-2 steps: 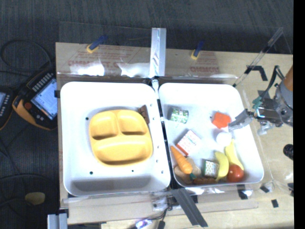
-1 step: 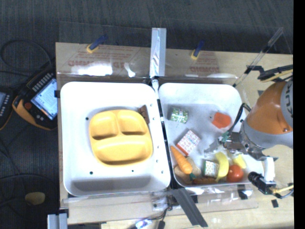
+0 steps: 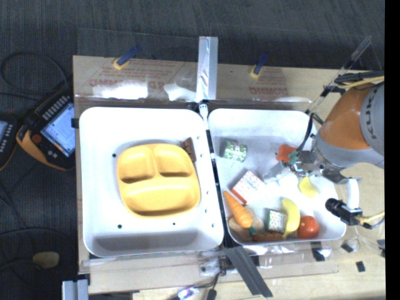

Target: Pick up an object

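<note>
The right bin (image 3: 262,120) holds several small items. These include a green packet (image 3: 235,150), a red and white box (image 3: 248,186), a carrot (image 3: 238,210), a banana (image 3: 290,215), a tomato (image 3: 308,226), a small green carton (image 3: 275,220) and a yellow piece (image 3: 306,185). My gripper (image 3: 292,162) hangs low over the bin's right side, just below a red-orange item (image 3: 285,151) and above the yellow piece. I see nothing clearly held in it.
The left bin (image 3: 94,167) holds a yellow divided plate (image 3: 159,178). The arm's orange band (image 3: 350,120) reaches in over the right bin's right wall. A handheld controller (image 3: 53,133) lies left of the bench.
</note>
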### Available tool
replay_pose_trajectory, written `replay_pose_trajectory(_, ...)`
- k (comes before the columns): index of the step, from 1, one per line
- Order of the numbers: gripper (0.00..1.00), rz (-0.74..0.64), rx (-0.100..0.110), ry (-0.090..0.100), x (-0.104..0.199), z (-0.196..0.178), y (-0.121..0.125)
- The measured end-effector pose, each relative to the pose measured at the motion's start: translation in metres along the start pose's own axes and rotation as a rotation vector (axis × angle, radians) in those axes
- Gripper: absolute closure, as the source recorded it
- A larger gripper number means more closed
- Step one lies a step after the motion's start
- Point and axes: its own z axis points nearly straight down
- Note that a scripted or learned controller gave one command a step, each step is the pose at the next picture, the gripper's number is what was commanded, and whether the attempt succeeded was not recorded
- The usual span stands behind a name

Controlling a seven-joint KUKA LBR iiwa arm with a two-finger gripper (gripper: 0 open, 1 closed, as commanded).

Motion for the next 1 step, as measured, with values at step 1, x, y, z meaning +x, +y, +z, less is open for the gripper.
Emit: replay_pose_trajectory(1,0.0,-0.105,0.002,0.003,-0.0126,0.0028,0.051)
